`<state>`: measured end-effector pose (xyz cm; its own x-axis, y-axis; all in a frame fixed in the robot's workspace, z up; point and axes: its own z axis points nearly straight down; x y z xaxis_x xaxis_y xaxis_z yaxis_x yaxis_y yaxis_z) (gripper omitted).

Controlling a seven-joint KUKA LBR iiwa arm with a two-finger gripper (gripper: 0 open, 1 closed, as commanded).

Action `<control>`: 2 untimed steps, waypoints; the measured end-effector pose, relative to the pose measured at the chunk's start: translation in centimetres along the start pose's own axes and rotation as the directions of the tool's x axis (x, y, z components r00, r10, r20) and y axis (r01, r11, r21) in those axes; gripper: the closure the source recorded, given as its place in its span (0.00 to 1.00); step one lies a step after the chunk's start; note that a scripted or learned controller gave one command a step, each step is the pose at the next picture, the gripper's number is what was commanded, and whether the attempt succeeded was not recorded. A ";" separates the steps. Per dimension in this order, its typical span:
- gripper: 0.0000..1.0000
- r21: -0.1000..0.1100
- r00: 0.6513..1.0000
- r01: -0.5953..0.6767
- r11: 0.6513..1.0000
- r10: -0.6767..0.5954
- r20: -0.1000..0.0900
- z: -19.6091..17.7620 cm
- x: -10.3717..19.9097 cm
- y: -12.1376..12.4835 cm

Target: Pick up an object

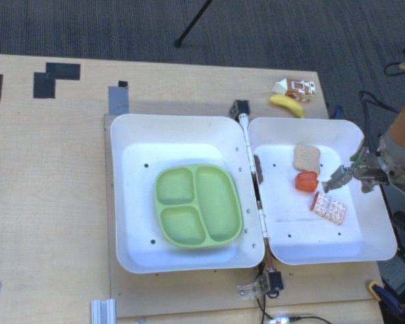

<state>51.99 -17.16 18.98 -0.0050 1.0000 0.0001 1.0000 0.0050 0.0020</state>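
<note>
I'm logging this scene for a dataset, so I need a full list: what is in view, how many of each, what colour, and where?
bins: 2, white, side by side on the bench
divided plate: 1, green, three compartments, in the left bin
bread slice: 1, tan, right bin, far part
red object: 1, red, right bin, just in front of the bread
patterned packet: 1, white with red marks, right bin, near the red object
banana: 1, yellow, on the bench behind the right bin
small carton: 1, white and brown, beside the banana
gripper: 1, grey, over the right bin's right side, holding nothing
</note>
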 end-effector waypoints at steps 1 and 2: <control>0.00 -0.009 1.000 -0.001 1.000 0.001 0.003 9.2 2.2 0.7; 1.00 -0.015 1.000 -0.001 1.000 0.002 0.006 8.1 2.2 0.9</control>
<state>52.84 -15.00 10.88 -0.0034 1.0000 -0.0060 0.9999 0.0035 0.0168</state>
